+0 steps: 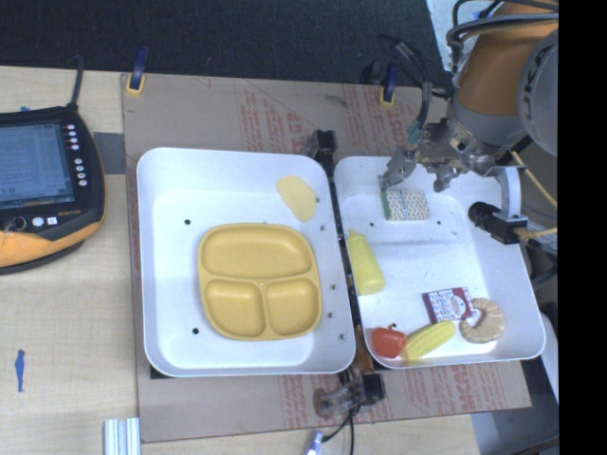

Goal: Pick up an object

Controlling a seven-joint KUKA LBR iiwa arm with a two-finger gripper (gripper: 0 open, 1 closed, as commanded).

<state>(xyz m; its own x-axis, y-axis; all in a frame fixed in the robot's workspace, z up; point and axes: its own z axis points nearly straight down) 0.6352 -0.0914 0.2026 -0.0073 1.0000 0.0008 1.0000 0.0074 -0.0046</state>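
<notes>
- Because the small patterned sponge (408, 204) lies flat at the right bin's (517, 282) far end, apart from other items, it seems the likely target.
- Just above it, the gripper (424, 172) hovers with fingers spread, holding nothing.
- Toy food clusters at the near edge.

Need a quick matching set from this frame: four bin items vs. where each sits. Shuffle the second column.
Items:
1. divided yellow tray
2. yellow bottle
3. corn cob
4. patterned sponge

Places:
A. right bin, front edge
B. right bin, far end, under the end effector
C. left bin, middle
D. right bin, against its left wall

Pairs: 1-C, 2-D, 3-A, 4-B
</notes>
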